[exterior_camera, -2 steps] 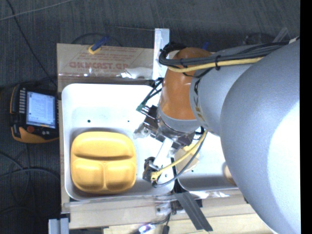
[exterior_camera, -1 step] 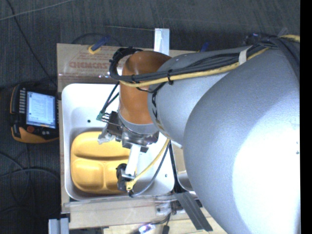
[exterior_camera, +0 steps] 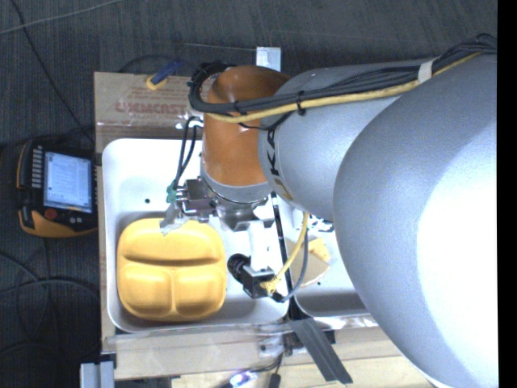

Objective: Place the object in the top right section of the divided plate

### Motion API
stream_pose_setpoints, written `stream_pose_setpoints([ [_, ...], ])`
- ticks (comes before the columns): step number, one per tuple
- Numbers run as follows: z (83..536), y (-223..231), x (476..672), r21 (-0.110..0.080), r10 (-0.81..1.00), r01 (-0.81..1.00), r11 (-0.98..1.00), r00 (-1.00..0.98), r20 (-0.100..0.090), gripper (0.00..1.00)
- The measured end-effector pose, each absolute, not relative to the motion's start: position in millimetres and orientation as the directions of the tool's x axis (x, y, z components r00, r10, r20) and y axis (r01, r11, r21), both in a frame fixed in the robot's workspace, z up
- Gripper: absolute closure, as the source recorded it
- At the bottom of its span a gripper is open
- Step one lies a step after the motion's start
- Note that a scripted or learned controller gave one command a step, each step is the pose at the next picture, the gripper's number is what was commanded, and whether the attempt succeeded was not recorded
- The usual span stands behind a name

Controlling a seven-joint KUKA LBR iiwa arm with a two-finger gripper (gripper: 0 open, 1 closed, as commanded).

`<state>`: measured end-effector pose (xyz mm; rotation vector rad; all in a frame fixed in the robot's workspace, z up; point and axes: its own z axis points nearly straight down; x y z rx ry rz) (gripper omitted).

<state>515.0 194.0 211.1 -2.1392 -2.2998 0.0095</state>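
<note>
A yellow divided plate (exterior_camera: 171, 275) lies in the near-left corner of the left white bin (exterior_camera: 133, 158). It has one long section along its far side and two smaller ones along its near side. My gripper (exterior_camera: 174, 218) hangs at the plate's far edge, toward its right half, under the orange-banded wrist (exterior_camera: 234, 136). I see nothing held in it, and the arm hides what lies below. A pale yellow object (exterior_camera: 320, 253) peeks out from under the arm, to the right of the plate.
The big grey arm (exterior_camera: 388, 184) covers the right bin and most of the bench. A cardboard sheet (exterior_camera: 141, 97) lies beyond the left bin. A teach pendant (exterior_camera: 58, 186) rests on the floor to the left.
</note>
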Motion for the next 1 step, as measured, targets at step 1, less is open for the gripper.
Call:
stream_pose_setpoints([
  [1,124.8,174.4,492.6,0.014,0.993,0.992,0.122,-0.122,0.003,0.0],
])
